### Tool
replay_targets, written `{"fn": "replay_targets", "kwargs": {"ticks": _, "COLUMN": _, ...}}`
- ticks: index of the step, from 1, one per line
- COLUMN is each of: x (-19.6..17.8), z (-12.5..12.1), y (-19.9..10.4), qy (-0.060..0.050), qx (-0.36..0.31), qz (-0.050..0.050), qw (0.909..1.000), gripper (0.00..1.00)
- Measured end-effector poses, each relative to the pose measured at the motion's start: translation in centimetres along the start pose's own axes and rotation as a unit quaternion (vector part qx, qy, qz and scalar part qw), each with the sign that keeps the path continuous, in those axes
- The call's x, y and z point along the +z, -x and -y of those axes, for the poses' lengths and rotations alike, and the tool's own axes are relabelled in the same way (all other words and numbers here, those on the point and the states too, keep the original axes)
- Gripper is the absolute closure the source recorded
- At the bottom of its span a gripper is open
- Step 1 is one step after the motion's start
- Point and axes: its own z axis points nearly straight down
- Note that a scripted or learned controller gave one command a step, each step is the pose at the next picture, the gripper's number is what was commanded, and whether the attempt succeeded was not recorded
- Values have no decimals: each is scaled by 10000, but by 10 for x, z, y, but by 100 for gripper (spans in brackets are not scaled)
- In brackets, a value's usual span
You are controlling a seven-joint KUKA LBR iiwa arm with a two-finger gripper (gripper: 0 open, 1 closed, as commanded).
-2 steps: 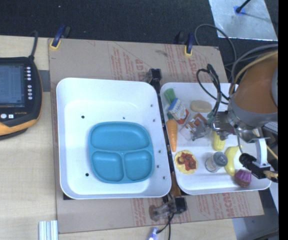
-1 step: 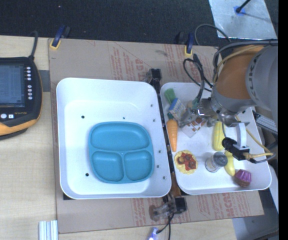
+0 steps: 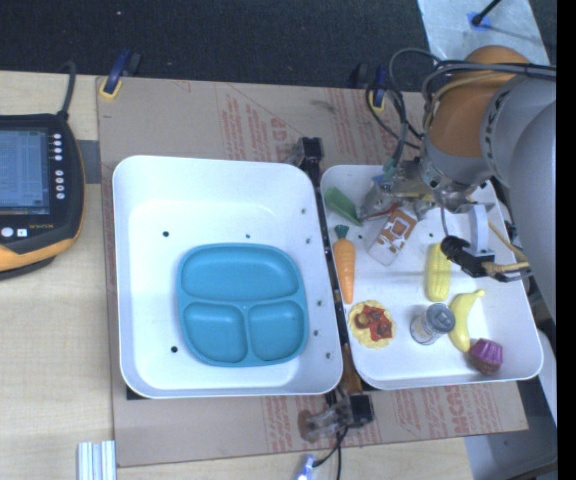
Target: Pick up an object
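Tool (image 3: 396,190) low over far end of right bin (image 3: 528,363), just above white-and-orange packet (image 3: 392,234); grip state impossible to tell. Alongside: carrot (image 3: 344,267), corn cob (image 3: 436,271), banana (image 3: 465,318), can (image 3: 430,323). Blue divided tray (image 3: 241,303) in left bin (image 3: 143,268).

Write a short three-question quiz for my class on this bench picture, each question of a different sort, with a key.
1. True or false: the blue divided plate lies in the left bin.
2. Which thing lies along the right bin's left edge, next to the divider?
A. the banana
B. the carrot
C. the purple piece
3. Fill in: the small round pizza lies just below the ______.

Key: 1 true. 2 B. 3 carrot.
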Motion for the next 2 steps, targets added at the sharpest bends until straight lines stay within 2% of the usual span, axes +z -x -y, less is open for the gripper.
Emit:
{"fn": "replay_targets", "kwargs": {"ticks": 1, "x": -101, "z": 19, "y": -50, "qy": 7, "qx": -3, "qz": -4, "qw": 10000, "gripper": 0}}
{"fn": "replay_targets", "kwargs": {"ticks": 2, "x": -73, "z": 77, "y": -11, "qy": -16, "qx": 1, "qz": 10, "qw": 10000, "gripper": 0}}
